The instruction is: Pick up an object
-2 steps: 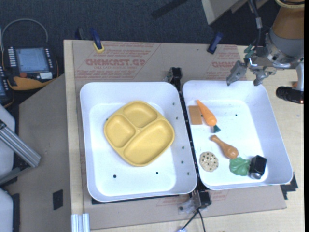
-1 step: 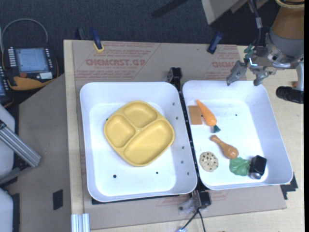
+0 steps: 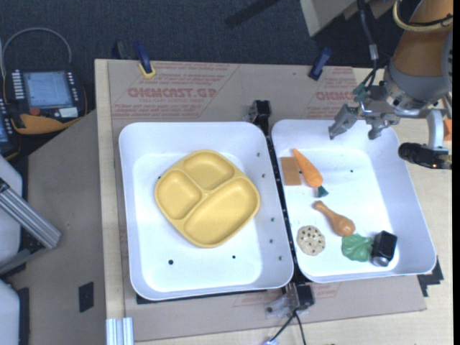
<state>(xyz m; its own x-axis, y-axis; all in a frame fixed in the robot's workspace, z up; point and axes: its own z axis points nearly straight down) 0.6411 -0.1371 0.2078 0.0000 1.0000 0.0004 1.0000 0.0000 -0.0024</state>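
**Hand open above the right bin's far edge, objects lying nearer**

Nearest in the right bin (image 3: 413, 192) lie a black block (image 3: 384, 247), a green piece (image 3: 356, 247) and a cookie (image 3: 310, 240). Beyond them rests a drumstick (image 3: 334, 218), then a carrot (image 3: 307, 168) beside a brown square (image 3: 290, 171). The left bin (image 3: 136, 192) holds a yellow divided plate (image 3: 207, 197). Farthest, the hand (image 3: 357, 124) hangs with its fingers spread, gripping nothing, well apart from the carrot

Dark carpet (image 3: 180, 20) beyond cardboard-topped bench (image 3: 215, 92)
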